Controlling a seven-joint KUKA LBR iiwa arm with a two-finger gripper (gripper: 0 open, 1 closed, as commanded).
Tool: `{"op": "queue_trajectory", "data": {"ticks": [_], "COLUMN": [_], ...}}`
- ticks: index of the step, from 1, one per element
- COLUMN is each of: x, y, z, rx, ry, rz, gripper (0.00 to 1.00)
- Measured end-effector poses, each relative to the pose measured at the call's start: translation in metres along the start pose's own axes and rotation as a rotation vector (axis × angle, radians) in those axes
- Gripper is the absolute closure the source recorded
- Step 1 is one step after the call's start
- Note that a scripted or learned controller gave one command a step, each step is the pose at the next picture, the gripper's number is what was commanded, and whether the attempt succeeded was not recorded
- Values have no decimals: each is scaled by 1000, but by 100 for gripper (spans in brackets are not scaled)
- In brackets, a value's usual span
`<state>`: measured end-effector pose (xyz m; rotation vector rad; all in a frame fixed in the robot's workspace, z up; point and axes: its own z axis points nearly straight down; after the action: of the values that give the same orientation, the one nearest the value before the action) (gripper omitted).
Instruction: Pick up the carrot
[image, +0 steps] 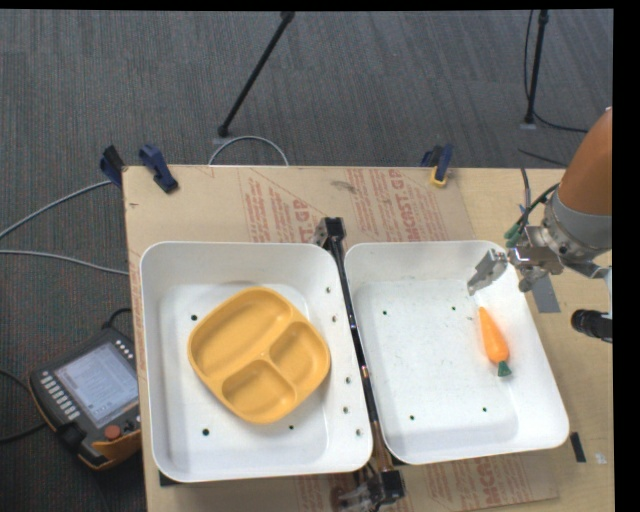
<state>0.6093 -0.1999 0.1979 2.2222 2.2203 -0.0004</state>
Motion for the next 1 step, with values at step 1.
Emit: {"op": "queue_trajectory", "data": {"ticks": [1], "x": [-9], "y": [-28], "z": [111], "rx": [6], "ry": [10], "rz": [-5], "gripper": [0]}}
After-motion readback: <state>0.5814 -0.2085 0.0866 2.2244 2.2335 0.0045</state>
